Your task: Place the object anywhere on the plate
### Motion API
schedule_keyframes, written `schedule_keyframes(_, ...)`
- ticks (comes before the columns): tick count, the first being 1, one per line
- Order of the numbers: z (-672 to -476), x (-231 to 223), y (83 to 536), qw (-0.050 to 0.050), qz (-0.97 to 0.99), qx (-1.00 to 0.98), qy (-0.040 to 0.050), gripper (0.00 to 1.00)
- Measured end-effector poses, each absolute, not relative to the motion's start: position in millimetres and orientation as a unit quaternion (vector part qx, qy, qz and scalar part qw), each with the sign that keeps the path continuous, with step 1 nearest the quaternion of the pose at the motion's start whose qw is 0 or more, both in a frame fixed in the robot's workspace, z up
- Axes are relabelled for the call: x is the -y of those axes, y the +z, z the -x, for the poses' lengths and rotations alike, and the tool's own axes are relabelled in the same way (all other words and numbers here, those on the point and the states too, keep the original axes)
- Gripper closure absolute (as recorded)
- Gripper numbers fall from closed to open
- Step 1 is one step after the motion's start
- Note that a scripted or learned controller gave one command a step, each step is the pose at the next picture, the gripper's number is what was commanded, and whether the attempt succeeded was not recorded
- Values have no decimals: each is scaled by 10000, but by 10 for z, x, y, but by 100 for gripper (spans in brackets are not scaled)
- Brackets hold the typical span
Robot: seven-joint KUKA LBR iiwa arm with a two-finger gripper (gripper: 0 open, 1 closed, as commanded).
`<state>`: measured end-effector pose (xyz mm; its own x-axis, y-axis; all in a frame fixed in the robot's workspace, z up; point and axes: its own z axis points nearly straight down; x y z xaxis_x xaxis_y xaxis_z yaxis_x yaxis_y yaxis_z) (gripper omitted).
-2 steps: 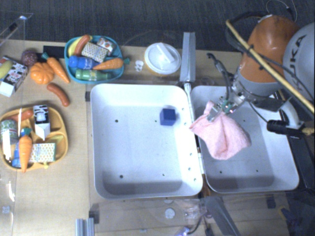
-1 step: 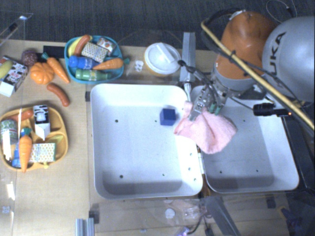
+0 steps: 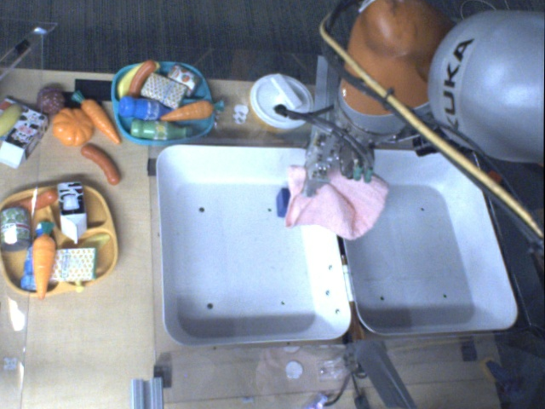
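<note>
Reaching in: grey arm (image 3: 490, 75) enters from the right, its orange band (image 3: 393, 37) above the wrist, wrist turned downward over the seam between the two bins.
Gripper: gripper (image 3: 328, 177) points down, hanging over the inner edges of the bins, nearer their far rims.
Finger state: fingertips are sunk in the top folds of the cloth, with fabric bunched between them; pinching the pink cloth.
Pink cloth: pink cloth (image 3: 341, 204) hangs directly under the gripper, draped across the divide, its lower folds spreading to both sides of the tool.
Blue item: small blue object (image 3: 282, 201) just left of the gripper, touching the cloth's left edge; identity unclear.
Left bin: left bin (image 3: 221, 313) lies left of and below the gripper.
Right bin: right bin (image 3: 443, 305) lies right of and below the gripper.
White lidded cup: white cup (image 3: 279, 102) on the bench, just beyond and left of the gripper.
Blue bowl: blue bowl of toy food (image 3: 162, 102), well left of the gripper.
Yellow plate: yellow plate (image 3: 104, 221) holding toy food, far left of the gripper, well apart from the cloth.
</note>
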<state>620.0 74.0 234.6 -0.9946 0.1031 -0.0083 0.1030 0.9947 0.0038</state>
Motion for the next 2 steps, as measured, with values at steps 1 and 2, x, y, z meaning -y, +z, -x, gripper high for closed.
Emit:
schedule_keyframes(1, -6420, -1214, 2287, 36, -5, -10000, 15, 100)
schedule_keyframes(2, -6422, -1213, 2293, 41, -6, -10000, 15, 0)
